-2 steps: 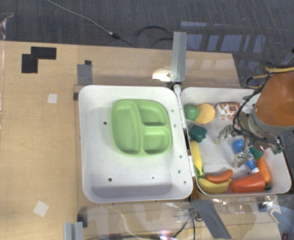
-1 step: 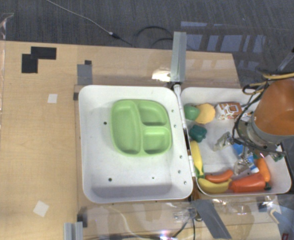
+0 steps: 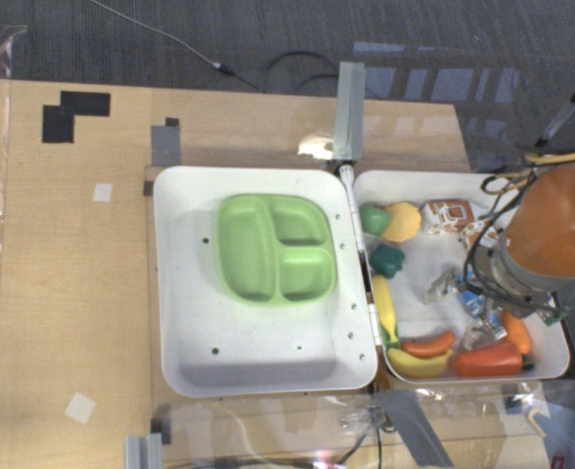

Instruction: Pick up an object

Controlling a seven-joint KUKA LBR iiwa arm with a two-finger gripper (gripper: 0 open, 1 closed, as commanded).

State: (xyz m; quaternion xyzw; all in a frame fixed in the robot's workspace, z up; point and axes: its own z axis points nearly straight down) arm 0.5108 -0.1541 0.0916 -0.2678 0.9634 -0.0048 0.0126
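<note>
Over the right bin (image 3: 559, 358), tool (image 3: 468, 301) lowered among toy foods, finger state impossible to tell; banana (image 3: 417, 362), red pepper (image 3: 427, 344) and carrot (image 3: 487, 362) along front wall; green divided plate (image 3: 274, 248) in left bin (image 3: 180, 291).

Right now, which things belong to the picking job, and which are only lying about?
For the job:
- tool, low in the right bin
- red pepper
- banana
- yellow lemon
- dark green pepper

Lying about:
- green divided plate in the left bin
- black tape marks on the bench
</note>
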